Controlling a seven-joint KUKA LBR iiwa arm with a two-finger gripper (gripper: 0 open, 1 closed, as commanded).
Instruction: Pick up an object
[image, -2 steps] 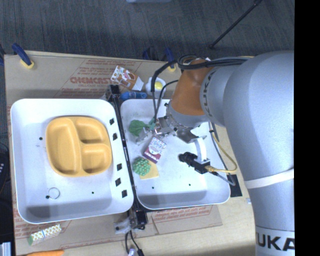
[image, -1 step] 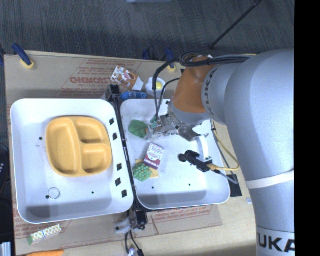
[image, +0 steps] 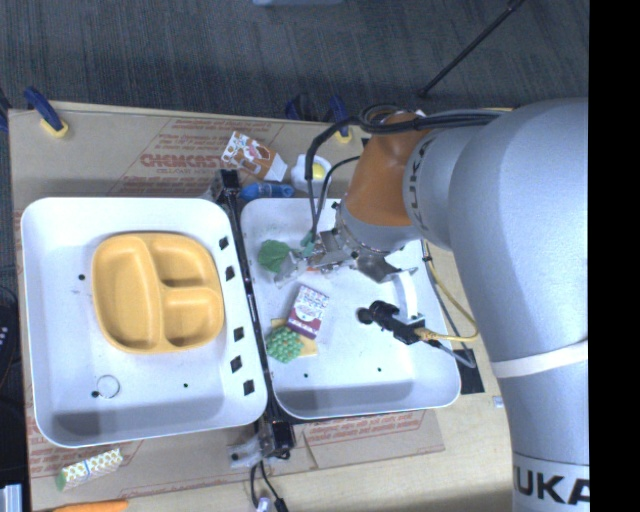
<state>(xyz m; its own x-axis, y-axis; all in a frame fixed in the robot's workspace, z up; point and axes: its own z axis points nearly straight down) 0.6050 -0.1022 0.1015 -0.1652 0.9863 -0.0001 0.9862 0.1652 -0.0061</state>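
In right bin (image: 400, 372) — gripper (image: 304, 257) beside green object (image: 272, 254) | left bin (image: 58, 335): yellow tray (image: 158, 290)

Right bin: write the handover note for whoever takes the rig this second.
Gripper: low in the right bin, next to the dark green item; its grip cannot be read.
Things: purple-and-white packet mid-bin; bumpy green piece by that bin's left wall. In the left bin, a yellow divided tray.
Done: no object visibly lifted.
Left: secure one object and raise it.
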